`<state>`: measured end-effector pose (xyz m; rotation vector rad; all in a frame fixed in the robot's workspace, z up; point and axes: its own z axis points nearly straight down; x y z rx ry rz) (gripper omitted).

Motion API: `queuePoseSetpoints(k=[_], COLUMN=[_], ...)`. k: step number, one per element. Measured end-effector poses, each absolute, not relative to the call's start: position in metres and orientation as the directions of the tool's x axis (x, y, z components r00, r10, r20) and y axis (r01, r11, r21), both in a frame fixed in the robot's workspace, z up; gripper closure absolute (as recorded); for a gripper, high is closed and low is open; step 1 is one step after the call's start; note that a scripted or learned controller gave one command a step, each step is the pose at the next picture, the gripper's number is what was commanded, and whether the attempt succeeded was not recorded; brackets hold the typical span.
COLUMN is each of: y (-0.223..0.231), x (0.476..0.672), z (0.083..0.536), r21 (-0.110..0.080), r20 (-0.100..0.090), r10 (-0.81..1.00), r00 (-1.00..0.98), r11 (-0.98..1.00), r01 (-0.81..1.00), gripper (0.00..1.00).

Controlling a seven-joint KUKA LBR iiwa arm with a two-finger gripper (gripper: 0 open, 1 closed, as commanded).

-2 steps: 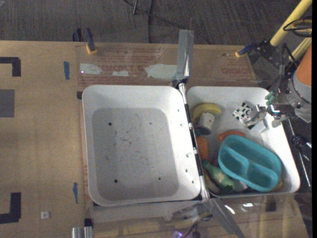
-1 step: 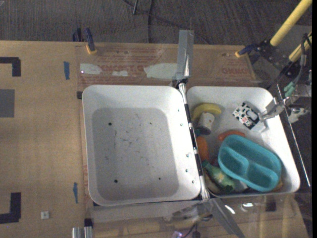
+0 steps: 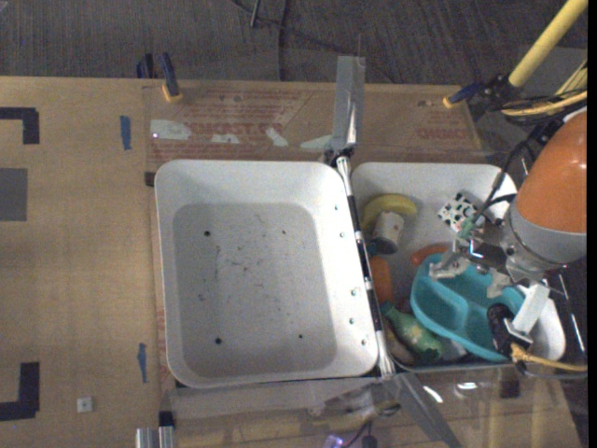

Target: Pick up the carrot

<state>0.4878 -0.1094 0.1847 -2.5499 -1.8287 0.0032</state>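
- Camera view gives me the grey two-finger gripper low over the right white bin, above a teal plastic dish.
- Orange carrot lies beside the divider, apparently untouched.
- I cannot tell its grip state.

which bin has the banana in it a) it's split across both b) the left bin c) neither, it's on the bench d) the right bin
d: the banana lies near the top left corner of the right bin, beside the orange carrot and a teal dish, while the gripper hangs over that same bin.
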Motion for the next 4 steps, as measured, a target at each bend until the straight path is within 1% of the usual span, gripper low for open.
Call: queuePoseSetpoints(k=[1, 2, 3, 4], y=[-0.107, -0.117, -0.118, -0.122], x=[0.517, 0.492, 0.563, 0.631], z=[0.171, 0.114, 0.1, 0.097], r21=[0.001, 0.046, 0.035, 0.012], r20=[0.0, 0.013, 0.015, 0.005], r10=[0.954, 0.824, 0.743, 0.662], r00=[0.299, 0.566, 0.669, 0.75], r11=[-0.299, -0.566, -0.669, -0.75], r01=[0.954, 0.823, 0.743, 0.662], gripper=[0.0, 0.0, 0.0, 0.0])
